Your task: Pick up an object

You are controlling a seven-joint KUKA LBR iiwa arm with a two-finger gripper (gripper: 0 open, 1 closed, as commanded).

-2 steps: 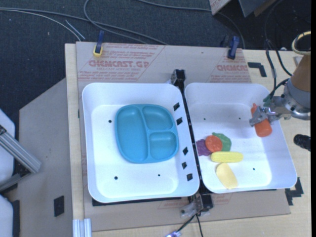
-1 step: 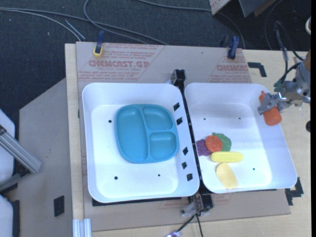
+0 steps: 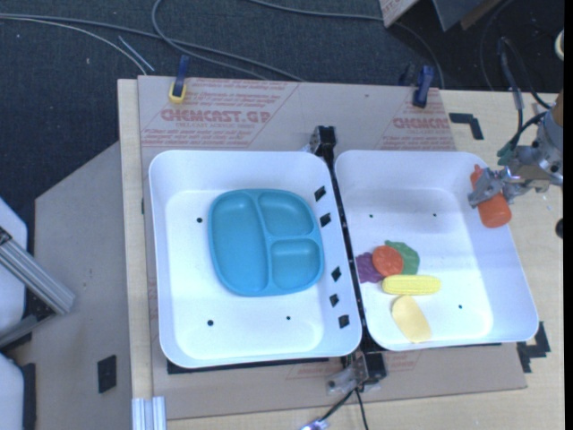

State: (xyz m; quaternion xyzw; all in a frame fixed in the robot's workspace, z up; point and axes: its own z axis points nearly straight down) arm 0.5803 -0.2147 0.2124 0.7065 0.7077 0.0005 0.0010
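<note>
Landmark: right bin (image 3: 501, 267), white, shallow, right-hand one of two side by side on the bench (image 3: 269, 106).
Gripper: gripper (image 3: 488, 193) sits over the right bin's upper right rim, at the picture's right side; only the wrist end of the arm (image 3: 546, 150) shows.
Gripper state: clenched on an orange carrot (image 3: 493, 206), which sits between the fingers, its top at the finger ends and its body hanging just below.
Carrot place: at the right bin's upper right edge, above the rim, well apart from the food pile.
Food pile: in the right bin's lower middle, left of centre; an orange tomato (image 3: 387, 260), a green leafy piece (image 3: 407, 255) touching it, a purple piece (image 3: 365, 268) just to their left, a yellow corn cob (image 3: 412, 285) lying crosswise below them, a pale yellow piece (image 3: 412, 318) below the corn.
Left bin: left bin (image 3: 179, 312) touches the right bin's left side; it holds a blue divided plate (image 3: 264, 240) near its centre.
Clips: black clips (image 3: 333, 276) run along the seam between the bins.
Bench clamps: blue clamps (image 3: 423, 86) at the bench's far edge, above the right bin.
</note>
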